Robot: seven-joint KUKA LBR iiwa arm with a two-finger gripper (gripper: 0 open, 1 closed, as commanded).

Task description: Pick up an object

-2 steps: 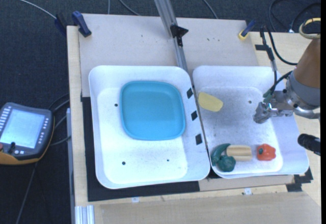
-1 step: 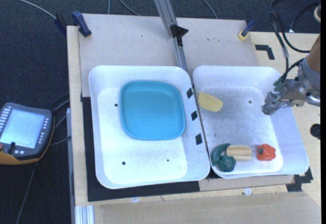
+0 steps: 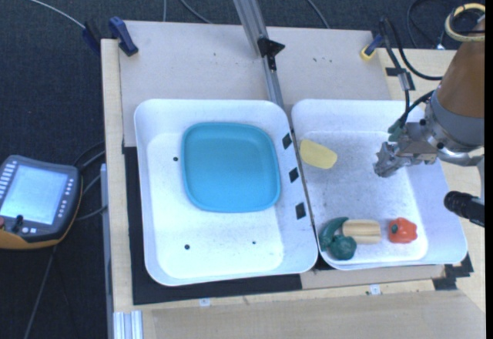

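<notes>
In the camera view, the gripper (image 3: 387, 162) is hanging over bare floor in the right bin (image 3: 362, 118); whether it is open or closed I cannot tell. The yellow piece (image 3: 317, 154) is lying near the left wall, while the green pepper (image 3: 337, 237), beige block (image 3: 362, 231) and red pepper (image 3: 401, 230) are sitting along the front edge. Descending here is risking a grab at nothing; the crowded front row is inviting a nudge instead.

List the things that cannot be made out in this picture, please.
- Gripper, camera view: too small and blurred to tell its finger state.
- Arm: cut off by the right edge.
- Green object in the right bin: partly covered by the tan piece; shape unclear.
- Handheld screen: text too small.
</notes>
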